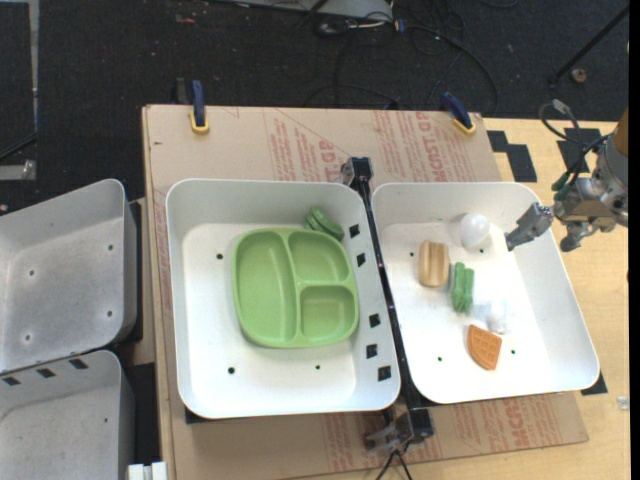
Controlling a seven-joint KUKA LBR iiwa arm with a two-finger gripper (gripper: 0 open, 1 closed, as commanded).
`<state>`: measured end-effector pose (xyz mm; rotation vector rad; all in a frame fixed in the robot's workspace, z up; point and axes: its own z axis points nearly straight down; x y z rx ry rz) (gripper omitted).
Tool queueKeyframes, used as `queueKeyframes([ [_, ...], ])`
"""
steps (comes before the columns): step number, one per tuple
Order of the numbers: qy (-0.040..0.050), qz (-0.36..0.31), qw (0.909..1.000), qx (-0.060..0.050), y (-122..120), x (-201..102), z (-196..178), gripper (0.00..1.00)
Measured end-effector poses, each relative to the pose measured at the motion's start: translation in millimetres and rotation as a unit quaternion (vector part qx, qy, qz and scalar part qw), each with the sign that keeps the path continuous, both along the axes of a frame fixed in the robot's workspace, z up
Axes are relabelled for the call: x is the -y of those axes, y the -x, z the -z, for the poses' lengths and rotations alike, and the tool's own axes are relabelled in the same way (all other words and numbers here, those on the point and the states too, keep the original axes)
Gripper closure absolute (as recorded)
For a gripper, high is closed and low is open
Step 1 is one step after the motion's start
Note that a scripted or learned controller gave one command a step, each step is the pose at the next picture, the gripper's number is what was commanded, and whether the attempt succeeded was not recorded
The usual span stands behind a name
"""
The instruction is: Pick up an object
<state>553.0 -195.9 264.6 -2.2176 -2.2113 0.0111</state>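
Observation:
The right bin holds a tan bread-like block, a white ball, a small green piece, a pale whitish item and an orange wedge. My gripper hangs over the bin's upper right rim, to the right of the white ball. It is open, with nothing between its fingers. One finger points down-left toward the ball.
The left bin carries a green divided plate with a small green object at its upper right. A divider with black clips separates the bins. White trays lie at the far left.

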Motion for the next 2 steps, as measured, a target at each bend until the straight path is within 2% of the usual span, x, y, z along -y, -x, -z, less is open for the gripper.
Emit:
queueKeyframes([
  [1,0.0014,-0.002,1.0,0.006,-2,-1,-7,0.0],
  [2,0.0005,0.0,1.0,0.003,3,8,50,0.0],
])
